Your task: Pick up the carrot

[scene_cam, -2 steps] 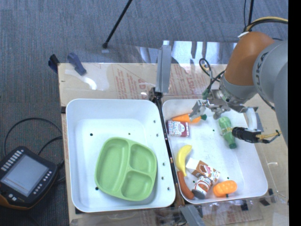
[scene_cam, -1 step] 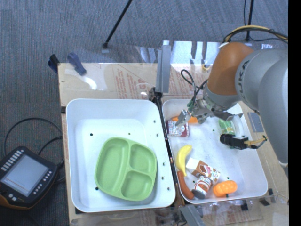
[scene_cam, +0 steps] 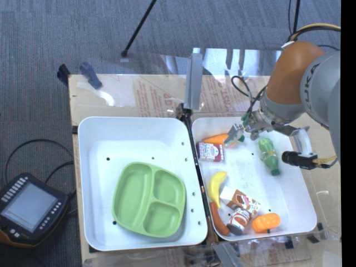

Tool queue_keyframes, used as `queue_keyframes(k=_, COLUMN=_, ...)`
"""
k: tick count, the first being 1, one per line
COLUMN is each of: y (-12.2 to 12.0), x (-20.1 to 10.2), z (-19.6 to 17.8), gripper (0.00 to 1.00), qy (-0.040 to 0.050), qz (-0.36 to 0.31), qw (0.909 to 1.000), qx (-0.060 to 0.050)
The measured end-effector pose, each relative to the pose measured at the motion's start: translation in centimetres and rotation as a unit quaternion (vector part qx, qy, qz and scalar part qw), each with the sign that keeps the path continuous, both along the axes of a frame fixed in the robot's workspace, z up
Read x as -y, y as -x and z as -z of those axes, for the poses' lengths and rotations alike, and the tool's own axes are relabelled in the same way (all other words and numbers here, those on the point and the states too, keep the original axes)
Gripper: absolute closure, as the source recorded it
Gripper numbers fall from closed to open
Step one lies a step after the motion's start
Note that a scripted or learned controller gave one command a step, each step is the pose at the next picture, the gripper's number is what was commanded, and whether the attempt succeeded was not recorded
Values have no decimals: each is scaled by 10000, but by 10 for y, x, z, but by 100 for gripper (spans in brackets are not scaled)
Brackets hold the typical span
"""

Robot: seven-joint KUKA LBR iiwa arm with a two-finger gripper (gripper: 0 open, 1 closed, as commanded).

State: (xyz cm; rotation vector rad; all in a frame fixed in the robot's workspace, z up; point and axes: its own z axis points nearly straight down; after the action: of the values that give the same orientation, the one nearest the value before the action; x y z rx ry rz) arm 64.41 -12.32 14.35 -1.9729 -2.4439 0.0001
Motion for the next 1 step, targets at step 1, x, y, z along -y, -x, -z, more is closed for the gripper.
queue_keyframes(k=1, y=-2, x=-15, z=50, gripper=0, qy=1, qz=2354, qw=9719, qx=29)
